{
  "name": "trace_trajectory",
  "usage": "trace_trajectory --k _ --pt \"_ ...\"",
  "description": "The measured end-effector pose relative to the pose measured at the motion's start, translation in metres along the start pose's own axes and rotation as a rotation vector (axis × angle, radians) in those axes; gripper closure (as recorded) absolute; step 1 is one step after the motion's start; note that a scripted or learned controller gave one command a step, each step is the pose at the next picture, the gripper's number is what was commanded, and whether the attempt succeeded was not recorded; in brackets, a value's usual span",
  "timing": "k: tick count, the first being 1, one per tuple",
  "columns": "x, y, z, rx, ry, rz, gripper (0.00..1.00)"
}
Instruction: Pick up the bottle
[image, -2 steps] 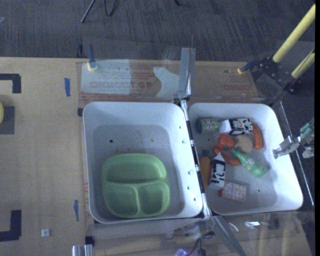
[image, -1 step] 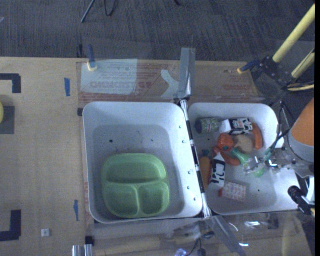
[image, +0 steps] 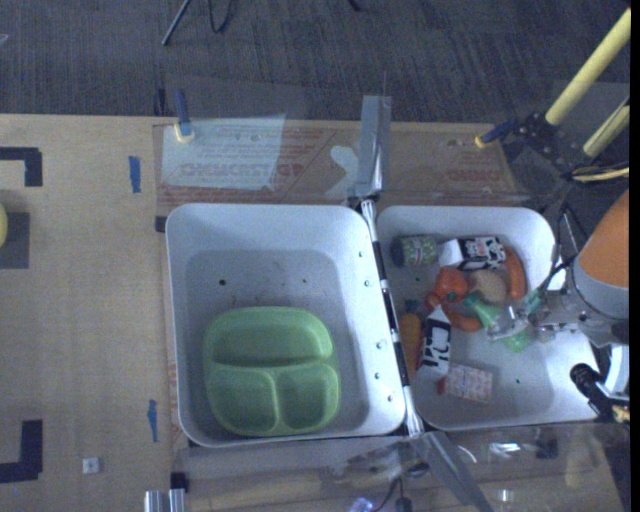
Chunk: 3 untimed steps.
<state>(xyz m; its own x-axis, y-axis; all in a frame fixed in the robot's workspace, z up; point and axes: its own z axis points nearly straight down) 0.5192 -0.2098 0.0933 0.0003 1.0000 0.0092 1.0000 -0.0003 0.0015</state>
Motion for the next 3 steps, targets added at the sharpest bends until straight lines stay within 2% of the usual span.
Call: trace_trajectory --k 1,2,3 --pt "-0.002 0.0 -0.008 0.0 -0.004 0.002 1.0" --pt "-0.004 -0.005 0.004 -0.005 -0.009 0.441 1.0" --pt "-0.003 -0.005 -0.005 -0.003 -0.009 0.438 1.0"
